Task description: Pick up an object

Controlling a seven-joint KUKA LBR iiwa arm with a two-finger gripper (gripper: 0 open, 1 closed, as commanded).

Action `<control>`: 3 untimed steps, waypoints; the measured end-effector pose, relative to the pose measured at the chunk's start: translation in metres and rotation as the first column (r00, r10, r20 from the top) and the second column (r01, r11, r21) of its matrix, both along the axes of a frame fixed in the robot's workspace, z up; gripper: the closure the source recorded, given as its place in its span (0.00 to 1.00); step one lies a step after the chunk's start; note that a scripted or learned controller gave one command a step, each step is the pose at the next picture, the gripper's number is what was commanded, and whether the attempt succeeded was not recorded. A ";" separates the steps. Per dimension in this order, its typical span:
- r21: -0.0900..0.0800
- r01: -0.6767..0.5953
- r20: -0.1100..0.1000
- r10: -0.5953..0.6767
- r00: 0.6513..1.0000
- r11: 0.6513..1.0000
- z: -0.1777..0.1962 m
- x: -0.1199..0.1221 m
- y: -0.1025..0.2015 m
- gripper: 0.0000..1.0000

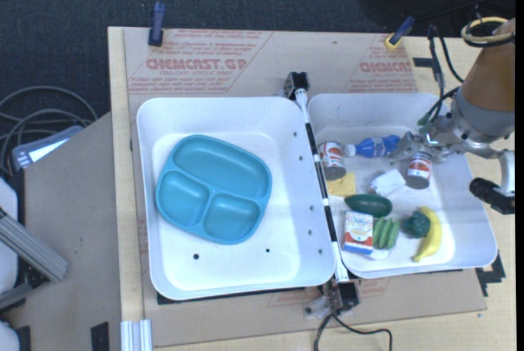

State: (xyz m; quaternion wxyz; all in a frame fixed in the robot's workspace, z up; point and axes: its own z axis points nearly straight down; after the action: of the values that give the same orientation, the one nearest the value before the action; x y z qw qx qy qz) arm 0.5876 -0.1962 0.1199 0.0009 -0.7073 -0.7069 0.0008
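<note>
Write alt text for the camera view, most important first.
The grey arm's gripper reaches from the right into the right bin, close to a red-labelled can among a blue bottle, second can, banana, green vegetables and a small carton. The left bin holds a blue divided plate.

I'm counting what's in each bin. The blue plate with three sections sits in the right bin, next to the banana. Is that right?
Not quite. The blue plate with three sections sits in the left bin, by itself, as the camera view shows. The banana is in the right bin, near its front corner, so the two are not next to each other.
</note>
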 end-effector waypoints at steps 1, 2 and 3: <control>0.001 0.000 0.000 0.000 1.000 1.000 -0.036 -0.017 0.014 0.00; -0.001 0.000 0.004 0.000 1.000 1.000 -0.025 -0.016 0.013 1.00; 0.000 -0.002 0.004 0.002 1.000 1.000 0.015 0.018 0.060 1.00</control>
State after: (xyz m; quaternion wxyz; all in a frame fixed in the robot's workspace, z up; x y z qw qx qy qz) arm 0.6058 -0.1363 0.1351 -0.0007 -0.7066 -0.7077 -0.0006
